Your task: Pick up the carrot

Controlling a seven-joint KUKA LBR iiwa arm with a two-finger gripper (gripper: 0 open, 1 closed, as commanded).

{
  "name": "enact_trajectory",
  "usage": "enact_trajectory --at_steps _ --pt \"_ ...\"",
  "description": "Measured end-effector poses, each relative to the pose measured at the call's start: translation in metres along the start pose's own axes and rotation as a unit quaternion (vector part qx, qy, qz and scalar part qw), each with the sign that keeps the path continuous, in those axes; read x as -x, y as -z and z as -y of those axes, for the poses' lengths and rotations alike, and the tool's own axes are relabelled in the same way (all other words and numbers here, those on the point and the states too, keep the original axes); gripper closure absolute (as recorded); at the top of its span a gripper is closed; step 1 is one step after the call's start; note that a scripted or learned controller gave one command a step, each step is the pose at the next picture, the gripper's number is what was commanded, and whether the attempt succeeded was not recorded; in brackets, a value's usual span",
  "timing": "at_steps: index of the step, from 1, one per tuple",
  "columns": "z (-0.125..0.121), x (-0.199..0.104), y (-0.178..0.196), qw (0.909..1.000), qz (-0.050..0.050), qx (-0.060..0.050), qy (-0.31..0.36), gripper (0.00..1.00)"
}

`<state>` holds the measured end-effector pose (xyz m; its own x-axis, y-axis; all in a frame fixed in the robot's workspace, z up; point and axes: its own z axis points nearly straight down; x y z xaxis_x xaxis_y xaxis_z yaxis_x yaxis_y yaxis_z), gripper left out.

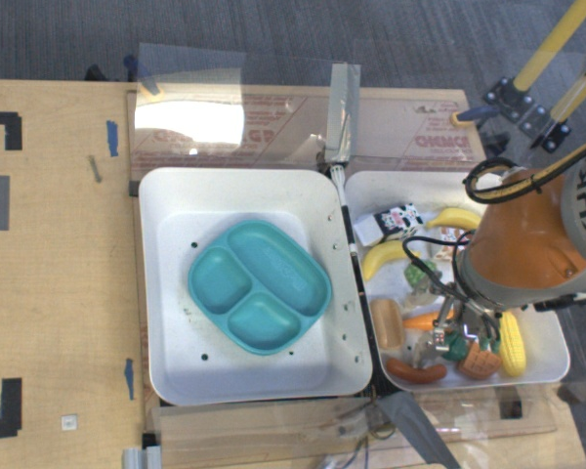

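Two shallow white bins sit side by side on the wooden bench [59, 291], and the gripper [457, 328] hangs low inside the right bin [557, 360], near its front edge. Well to the gripper's left, the left bin [176, 213] holds a teal divided plate [260, 284] with three compartments, lying flat near the bin's middle. Directly above the gripper, and hiding part of the right bin, is the arm's wrist with its orange band [523, 242], with black cables looping round it. Behind the gripper, toward the far side of the bin, a yellow banana [381, 257] curves along the bin floor, and a second yellow banana-like piece [454, 219] lies further back beside a small black-and-white cow-patterned carton [398, 220]. Just to the gripper's right stands a yellow corn cob [512, 344], lying lengthwise along the bin's right part. To the gripper's left a tan bread-like roll [387, 322] rests on the floor. The carrot [425, 322], a small orange piece, lies between that roll and the gripper, just beside the gripper on its left; I cannot tell if it touches the gripper. In front of the gripper, near the bin's front wall, is a reddish sausage [415, 370], and just to the front right an orange textured toy food with a green top [479, 360]. Whether the gripper is apart or together cannot be made out, since the wrist and clutter mask it.
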<state>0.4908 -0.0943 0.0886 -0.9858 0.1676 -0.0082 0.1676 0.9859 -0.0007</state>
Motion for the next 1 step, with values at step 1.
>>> enact_trajectory --at_steps 1 --pt "-0.0012 -0.0062 0.0010 1.0000 0.004 0.000 -0.003 0.00"
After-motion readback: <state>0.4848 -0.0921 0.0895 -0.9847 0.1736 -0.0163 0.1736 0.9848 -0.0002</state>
